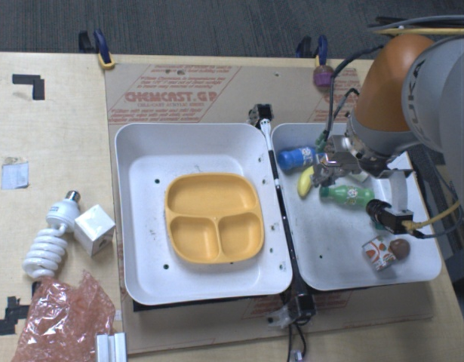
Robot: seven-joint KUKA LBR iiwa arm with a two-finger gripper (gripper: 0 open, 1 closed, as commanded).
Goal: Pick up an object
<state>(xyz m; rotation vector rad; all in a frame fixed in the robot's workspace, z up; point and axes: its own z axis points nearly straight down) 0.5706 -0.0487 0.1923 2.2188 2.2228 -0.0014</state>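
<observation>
Altogether two white bins, one yellow tray, two bottles.

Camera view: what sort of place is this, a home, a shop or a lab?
Most likely a robotics lab bench. Two white bins sit side by side on a clamped board, toy items like a green bottle lie in one, and the grey arm reaches in.

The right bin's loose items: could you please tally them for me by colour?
Blue: 1, the bottle
Yellow: 1, the banana
Green: 1, the bottle
Red and white: 1, the can
Brown: 1, a round item
Total: 5
</observation>
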